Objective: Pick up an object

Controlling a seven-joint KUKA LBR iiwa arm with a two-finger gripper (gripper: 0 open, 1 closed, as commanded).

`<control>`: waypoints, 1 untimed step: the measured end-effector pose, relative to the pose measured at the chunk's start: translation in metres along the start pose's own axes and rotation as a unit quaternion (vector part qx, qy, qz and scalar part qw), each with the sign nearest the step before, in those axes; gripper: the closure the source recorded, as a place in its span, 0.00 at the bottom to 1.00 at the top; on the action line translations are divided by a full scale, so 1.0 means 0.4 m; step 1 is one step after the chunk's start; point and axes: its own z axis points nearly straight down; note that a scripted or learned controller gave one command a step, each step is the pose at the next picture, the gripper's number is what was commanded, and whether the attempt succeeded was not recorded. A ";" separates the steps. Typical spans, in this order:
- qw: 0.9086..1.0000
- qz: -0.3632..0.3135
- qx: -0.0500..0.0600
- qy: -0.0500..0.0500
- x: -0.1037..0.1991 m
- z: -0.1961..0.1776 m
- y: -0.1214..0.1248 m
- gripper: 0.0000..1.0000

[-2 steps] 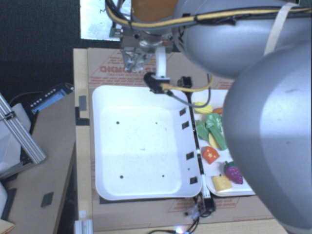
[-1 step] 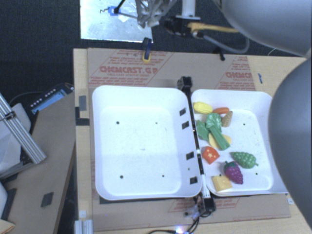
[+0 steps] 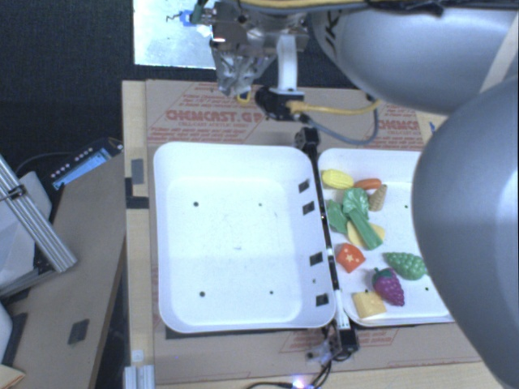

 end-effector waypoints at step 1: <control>1.000 -0.002 0.001 0.000 0.003 0.157 -0.159 1.00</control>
